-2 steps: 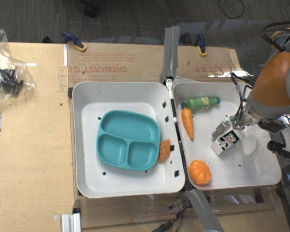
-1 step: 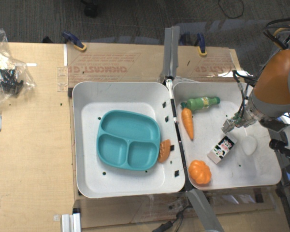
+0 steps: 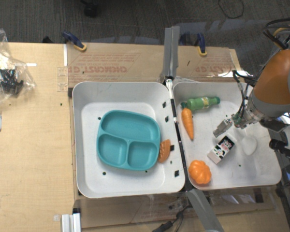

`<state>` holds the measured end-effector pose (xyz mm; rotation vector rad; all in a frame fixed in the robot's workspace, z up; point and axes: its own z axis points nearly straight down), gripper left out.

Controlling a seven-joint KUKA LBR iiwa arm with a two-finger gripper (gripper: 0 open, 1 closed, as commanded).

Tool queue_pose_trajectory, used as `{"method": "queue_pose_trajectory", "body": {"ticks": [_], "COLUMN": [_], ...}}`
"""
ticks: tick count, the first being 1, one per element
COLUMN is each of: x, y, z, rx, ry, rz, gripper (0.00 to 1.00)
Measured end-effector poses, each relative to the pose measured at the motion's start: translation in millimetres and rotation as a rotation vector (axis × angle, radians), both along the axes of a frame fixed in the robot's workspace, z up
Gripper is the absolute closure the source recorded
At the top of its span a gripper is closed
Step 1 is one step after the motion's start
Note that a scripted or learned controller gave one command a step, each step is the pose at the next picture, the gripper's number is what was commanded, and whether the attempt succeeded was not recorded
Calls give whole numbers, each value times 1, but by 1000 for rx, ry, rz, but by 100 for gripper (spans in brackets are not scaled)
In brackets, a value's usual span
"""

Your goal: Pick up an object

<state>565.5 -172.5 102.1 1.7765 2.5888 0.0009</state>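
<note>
L bin: teal tray. R bin: carrot, bottle, pumpkin. Hand state unclear.

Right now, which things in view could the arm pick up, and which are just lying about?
Pickable, in the right bin:
green bottle
carrot
small orange pumpkin
small black-and-white carton
The hand is above the carton.

Lying about:
clear plastic bag on the bench
blue clamps

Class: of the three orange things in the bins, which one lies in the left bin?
The small orange piece beside the teal plate. The carrot and the pumpkin lie in the right bin.
</note>
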Motion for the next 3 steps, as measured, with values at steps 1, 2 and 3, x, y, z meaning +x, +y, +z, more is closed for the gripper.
{"method": "queue_pose_trajectory", "body": {"ticks": [1, 2, 3], "x": [-79, -78, -88], "y": [5, 5, 61], "z": [-10, 0, 107], "rx": [2, 1, 0], "ry": [3, 0, 3], "rz": [23, 20, -26], "gripper": [0, 100, 100]}}
